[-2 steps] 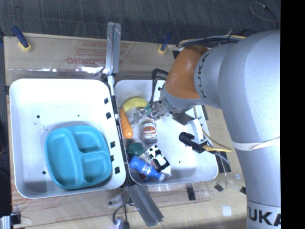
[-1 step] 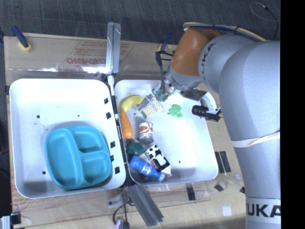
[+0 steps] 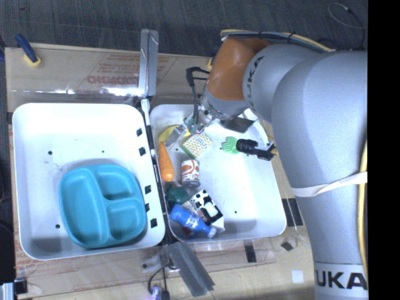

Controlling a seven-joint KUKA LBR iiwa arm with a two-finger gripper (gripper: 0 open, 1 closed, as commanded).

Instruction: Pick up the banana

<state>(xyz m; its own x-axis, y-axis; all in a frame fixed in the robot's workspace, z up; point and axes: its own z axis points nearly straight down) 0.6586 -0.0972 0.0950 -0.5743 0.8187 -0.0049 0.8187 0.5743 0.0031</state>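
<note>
The banana (image 3: 167, 133) is a yellow curved piece lying in the far left corner of the right bin (image 3: 262, 192), partly hidden by the gripper. My gripper (image 3: 189, 129) hangs down from the orange-banded wrist (image 3: 232, 67) and sits right beside the banana's right end, low in the bin. Whether it touches the banana I cannot tell.
Along the right bin's left wall lie a carrot (image 3: 165, 162), a small can (image 3: 190, 172), a dark green item (image 3: 177, 194), a black-and-white object (image 3: 205, 204) and a blue bottle (image 3: 190, 220). A checkered pad (image 3: 197, 144) and a green piece (image 3: 230, 145) lie near the gripper. The left bin (image 3: 37, 136) holds a blue divided tray (image 3: 103, 204).
</note>
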